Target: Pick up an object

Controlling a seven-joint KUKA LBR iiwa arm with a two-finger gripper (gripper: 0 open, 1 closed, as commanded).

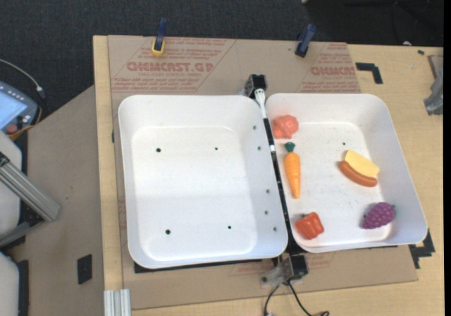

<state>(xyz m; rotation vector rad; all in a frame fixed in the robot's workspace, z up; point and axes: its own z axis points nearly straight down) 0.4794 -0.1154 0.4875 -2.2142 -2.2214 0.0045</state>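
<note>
The right bin (394, 140) holds several toy foods. A pink strawberry-like piece (285, 126) lies near its far left corner. Just below it an orange carrot (292, 173) with a green top lies lengthwise along the left wall. A red pepper (309, 225) sits at the near left. A yellow and orange sandwich-like piece (360, 168) lies right of centre, and a purple grape bunch (378, 215) rests near the near right corner.
The left bin (134, 166) stands beside the right one, sharing a middle divider (271, 159). Both rest on a cardboard sheet (176, 61) held by a yellow clamp (159, 42) and a blue clamp (305, 40) at the far edge.
</note>
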